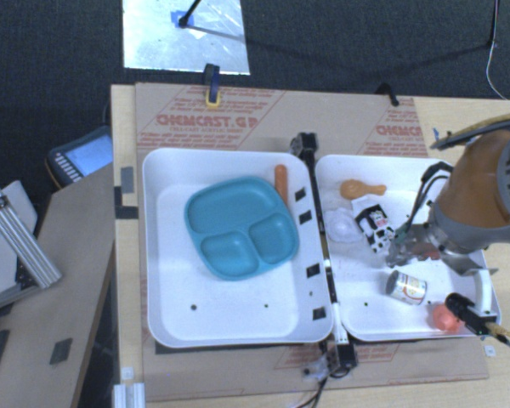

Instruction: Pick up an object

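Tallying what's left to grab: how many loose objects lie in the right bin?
5: orange piece at the back, clear piece, black-and-white toy, can, pink object at the front. The arm may hide more.

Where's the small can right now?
In the camera view, the small can lies on its side in the right bin, near its front edge, just below the end effector and left of the pink object.

Grey arm with orange band reaches in from the right over the right white bin; gripper low, just beside a black-and-white patterned object. Small silver can on its side below it. Pinkish-red lump near the bin's front right corner, orange drumstick-shaped toy near the back. Left white bin: teal three-compartment plate, thin orange stick beside its far edge.
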`<state>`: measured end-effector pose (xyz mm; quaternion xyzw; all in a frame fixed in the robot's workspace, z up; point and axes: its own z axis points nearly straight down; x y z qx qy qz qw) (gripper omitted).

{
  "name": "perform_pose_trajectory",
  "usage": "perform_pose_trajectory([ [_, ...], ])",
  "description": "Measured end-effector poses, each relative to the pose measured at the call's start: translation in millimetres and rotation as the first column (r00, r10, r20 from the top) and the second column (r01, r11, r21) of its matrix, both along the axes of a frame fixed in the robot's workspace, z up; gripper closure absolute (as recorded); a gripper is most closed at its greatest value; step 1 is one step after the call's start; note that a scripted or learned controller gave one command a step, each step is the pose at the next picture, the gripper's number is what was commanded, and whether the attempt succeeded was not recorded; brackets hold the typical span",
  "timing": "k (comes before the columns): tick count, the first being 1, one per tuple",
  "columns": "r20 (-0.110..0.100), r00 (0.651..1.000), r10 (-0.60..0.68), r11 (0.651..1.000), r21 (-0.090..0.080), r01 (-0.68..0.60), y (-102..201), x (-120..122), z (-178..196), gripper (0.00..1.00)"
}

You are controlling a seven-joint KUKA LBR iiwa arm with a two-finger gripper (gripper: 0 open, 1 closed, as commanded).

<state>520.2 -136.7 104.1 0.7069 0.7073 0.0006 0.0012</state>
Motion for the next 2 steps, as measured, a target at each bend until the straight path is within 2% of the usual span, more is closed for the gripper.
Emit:
perform_pose_trajectory([
  [1, 0.003, 1.0, 0.004, 1.0, -0.001, -0.004, 2, 8, 45, 1.0],
  [2, 0.004, 1.0, 0.004, 1.0, -0.001, -0.004, 2, 1, 93, 1.0],
])
